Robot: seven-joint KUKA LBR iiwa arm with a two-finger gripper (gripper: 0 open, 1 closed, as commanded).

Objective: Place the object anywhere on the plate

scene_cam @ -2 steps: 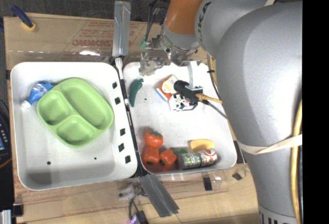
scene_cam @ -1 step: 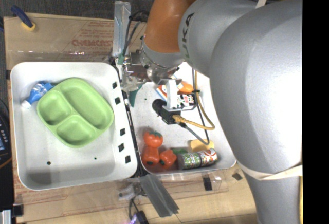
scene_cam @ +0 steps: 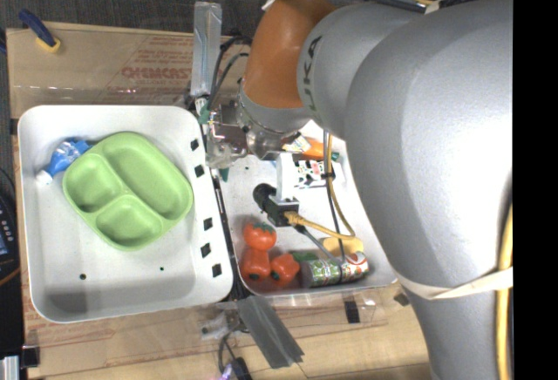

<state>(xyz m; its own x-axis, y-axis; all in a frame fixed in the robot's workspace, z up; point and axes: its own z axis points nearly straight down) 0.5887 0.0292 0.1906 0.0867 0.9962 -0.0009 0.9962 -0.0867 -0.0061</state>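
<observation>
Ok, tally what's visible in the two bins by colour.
Green: 1, the plate
Blue: 1, a blue item at the plate's edge
Orange-red: 3, toy pieces
White: 1, a printed box
Mixed colours: 1, a can
Total: 7 visible; the arm covers part of the right bin.

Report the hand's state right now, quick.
Hand: cannot be told; the arm covers most of it from above.
</observation>
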